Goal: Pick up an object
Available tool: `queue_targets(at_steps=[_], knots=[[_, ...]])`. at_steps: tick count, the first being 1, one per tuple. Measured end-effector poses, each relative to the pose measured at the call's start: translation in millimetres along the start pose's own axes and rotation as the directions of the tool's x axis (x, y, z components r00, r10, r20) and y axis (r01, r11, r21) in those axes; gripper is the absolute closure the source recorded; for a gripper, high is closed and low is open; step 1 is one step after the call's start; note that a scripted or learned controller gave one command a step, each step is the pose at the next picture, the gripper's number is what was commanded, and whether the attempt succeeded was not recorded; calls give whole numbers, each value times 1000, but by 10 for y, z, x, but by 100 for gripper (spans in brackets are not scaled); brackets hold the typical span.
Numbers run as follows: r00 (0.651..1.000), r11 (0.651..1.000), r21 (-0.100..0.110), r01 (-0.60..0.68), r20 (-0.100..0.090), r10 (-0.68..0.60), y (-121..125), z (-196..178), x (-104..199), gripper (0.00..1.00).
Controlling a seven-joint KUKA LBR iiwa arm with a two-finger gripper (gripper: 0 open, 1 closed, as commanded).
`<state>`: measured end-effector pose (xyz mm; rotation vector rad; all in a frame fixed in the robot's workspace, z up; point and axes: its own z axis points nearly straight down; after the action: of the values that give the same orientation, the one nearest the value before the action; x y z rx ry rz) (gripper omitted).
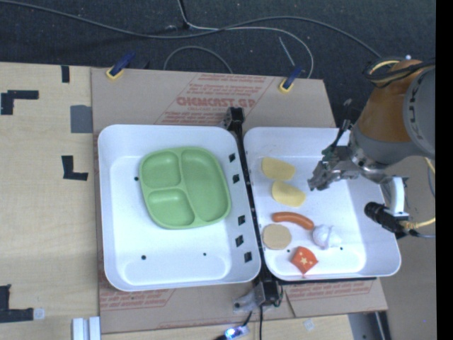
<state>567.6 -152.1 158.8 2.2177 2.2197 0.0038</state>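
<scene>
The gripper (316,183) hangs low in the right bin (354,266), just beside the yellow food pieces (283,181); nothing visible is held, and its opening cannot be told. Step in hand: approach. Next move requires centring over one piece before descending.

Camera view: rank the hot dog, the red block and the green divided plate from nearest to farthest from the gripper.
1. Hot dog, right bin, below-left of the gripper.
2. Red block, right bin's front.
3. Green divided plate, left bin.

Even, moderately bright overhead light; soft shadows beneath the gripper (320,180); image slightly soft, low-resolution, without glare.
</scene>
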Motion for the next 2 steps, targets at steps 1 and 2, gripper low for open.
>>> queue_targets(at_steps=[1,2], knots=[[1000,1000,0,1,0,-1,12,-634,-22,100],[1000,1000,-1,1,1,-1,27,-1167,-20,100]])
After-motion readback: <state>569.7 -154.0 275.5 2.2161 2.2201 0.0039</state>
